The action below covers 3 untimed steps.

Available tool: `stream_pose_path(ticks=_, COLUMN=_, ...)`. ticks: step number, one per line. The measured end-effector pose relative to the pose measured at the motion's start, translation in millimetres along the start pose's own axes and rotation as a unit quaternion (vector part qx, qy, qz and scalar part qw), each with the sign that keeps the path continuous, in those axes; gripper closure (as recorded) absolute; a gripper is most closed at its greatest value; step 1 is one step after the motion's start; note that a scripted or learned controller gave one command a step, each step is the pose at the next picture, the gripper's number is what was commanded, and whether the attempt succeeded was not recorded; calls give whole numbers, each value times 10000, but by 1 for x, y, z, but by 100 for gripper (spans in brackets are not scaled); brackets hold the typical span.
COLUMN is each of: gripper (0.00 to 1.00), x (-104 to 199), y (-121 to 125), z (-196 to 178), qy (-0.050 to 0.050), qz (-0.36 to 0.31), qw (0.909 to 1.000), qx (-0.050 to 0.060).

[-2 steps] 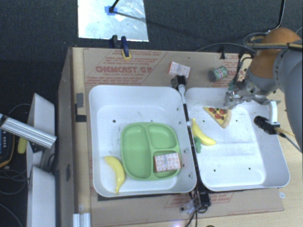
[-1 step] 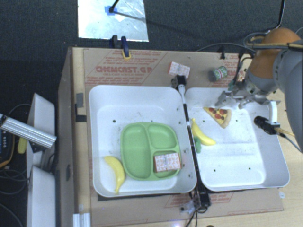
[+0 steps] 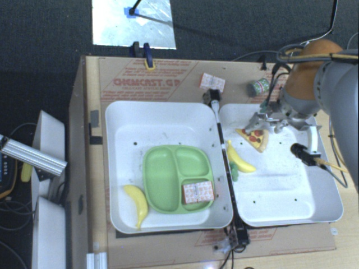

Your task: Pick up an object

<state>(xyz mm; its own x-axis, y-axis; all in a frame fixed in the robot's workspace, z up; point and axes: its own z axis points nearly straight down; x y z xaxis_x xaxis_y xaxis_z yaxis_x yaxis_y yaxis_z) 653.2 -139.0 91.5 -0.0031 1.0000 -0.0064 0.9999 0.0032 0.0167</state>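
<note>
A pizza slice (image 3: 254, 139) with red dots lies in the right bin (image 3: 291, 206), near its back left. My gripper (image 3: 266, 124) hangs just above and behind the slice, open, with nothing between its fingers. A yellow banana (image 3: 239, 159) lies against the right bin's left wall, with a small green thing (image 3: 234, 174) beside it. In the left bin (image 3: 120, 150) a green divided plate (image 3: 168, 172) carries a small patterned box (image 3: 198, 192). A second banana (image 3: 137, 203) lies to the plate's front left.
On the cardboard behind the bins stand a small patterned box (image 3: 212, 82) and a little can (image 3: 259, 86). A blue and yellow clamp (image 3: 147, 52) grips the bench's back edge. The arm's grey body (image 3: 336, 88) leans over the right bin's back right corner.
</note>
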Motion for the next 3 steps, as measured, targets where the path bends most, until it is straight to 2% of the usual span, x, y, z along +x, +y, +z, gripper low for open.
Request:
stream_pose_path(ticks=1, gripper=0, x=30, y=-7, z=0, qy=7, qz=-2, qw=10000, qx=-1)
stream_pose_path(ticks=2, gripper=0, x=40, y=-15, z=-1, qy=-2, qz=1, qw=10000, qx=-15)
stream_pose_path(ticks=3, gripper=0, x=35, y=-17, z=0, qy=9, qz=13, qw=10000, qx=-2)
